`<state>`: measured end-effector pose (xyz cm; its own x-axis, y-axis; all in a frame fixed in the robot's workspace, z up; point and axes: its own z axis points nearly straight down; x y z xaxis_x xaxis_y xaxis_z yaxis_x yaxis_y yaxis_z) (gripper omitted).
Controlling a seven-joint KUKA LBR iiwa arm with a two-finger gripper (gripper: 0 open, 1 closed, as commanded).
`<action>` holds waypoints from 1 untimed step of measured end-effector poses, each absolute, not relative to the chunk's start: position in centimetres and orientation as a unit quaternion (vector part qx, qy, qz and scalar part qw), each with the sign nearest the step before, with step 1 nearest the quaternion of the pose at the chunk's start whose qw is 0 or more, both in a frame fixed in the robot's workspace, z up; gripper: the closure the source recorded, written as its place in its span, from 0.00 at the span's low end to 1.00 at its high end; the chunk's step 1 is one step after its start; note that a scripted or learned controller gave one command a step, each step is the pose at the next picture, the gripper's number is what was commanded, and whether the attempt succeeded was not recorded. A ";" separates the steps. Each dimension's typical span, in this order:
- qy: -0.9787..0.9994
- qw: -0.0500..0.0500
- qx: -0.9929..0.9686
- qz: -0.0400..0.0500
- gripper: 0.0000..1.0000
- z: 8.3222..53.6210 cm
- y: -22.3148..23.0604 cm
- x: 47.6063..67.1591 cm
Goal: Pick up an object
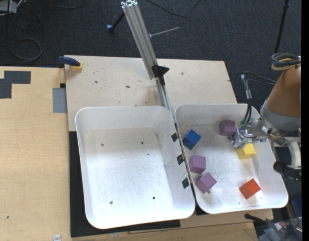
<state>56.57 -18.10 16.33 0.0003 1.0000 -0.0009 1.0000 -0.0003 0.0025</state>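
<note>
The right bin (275,197) holds several small blocks. A blue cube (191,138) lies near its left wall. One purple cube (227,128) sits at the back, and two more purple cubes (197,163) (205,182) lie by the divider. A yellow cube (246,150) rests right of centre, and an orange-red cube (250,189) sits at the front right. My gripper (240,138) hangs low in the right bin, just right of the back purple cube and directly above the yellow cube's upper edge. Nothing visibly hangs from it.
The left bin (82,134) stands beside the right one. A slanted aluminium bar (144,46) runs down to the divider between the bins. My grey and orange arm (285,99) comes in over the right bin's right rim.
</note>
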 end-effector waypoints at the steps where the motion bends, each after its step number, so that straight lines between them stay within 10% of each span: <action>1: 0.708 0.002 0.706 0.001 1.00 22.3 -19.1 56.5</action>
